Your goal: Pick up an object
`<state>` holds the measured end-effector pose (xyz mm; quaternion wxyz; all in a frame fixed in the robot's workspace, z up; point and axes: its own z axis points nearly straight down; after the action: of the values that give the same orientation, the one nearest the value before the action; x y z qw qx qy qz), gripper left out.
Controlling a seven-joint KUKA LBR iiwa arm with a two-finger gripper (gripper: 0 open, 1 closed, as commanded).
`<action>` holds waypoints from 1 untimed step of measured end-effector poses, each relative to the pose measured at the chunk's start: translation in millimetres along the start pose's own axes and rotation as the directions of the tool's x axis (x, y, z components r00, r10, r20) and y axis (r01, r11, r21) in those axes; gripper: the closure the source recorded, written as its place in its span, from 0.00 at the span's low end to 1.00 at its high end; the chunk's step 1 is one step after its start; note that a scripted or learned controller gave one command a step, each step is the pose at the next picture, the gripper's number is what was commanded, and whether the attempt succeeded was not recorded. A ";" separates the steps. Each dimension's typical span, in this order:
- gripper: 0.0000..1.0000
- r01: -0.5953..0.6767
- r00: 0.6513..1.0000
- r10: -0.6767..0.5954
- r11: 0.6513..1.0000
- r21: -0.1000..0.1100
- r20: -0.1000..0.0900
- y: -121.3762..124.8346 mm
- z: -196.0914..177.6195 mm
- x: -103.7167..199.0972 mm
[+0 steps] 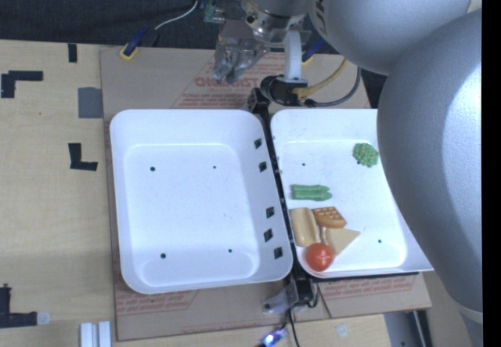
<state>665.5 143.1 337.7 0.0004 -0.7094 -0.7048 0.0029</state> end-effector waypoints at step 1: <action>1.00 0.011 1.000 -0.011 1.000 0.010 -0.001 -0.4 144.5 54.5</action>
<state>664.8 197.2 193.0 0.0039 -0.7054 -0.7088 0.0061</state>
